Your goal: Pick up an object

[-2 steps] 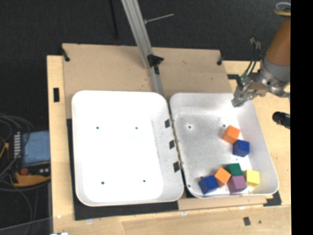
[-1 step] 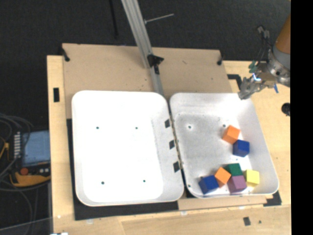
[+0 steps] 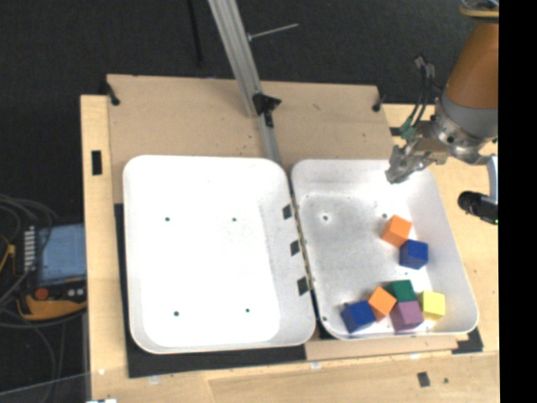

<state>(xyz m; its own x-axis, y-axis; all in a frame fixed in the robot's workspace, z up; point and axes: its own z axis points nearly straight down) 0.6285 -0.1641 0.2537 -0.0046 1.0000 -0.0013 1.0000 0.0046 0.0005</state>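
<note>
The gripper (image 3: pixel 400 171) hangs over the right bin (image 3: pixel 336 183) near its one o'clock corner; whether it is spread or closed I cannot tell, and nothing shows in its grasp. The blocks sit loose in the bin: an orange cube (image 3: pixel 397 229) touching a blue cube (image 3: pixel 414 253) toward four o'clock, turned diagonally to the walls. Being cubes, they have no long axis. More blocks cluster at five o'clock.

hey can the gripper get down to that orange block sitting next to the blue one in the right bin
Probably yes. The gripper hangs over the right bin's far corner, and the orange block lies in open floor, touching only a blue block on its near side.
</note>
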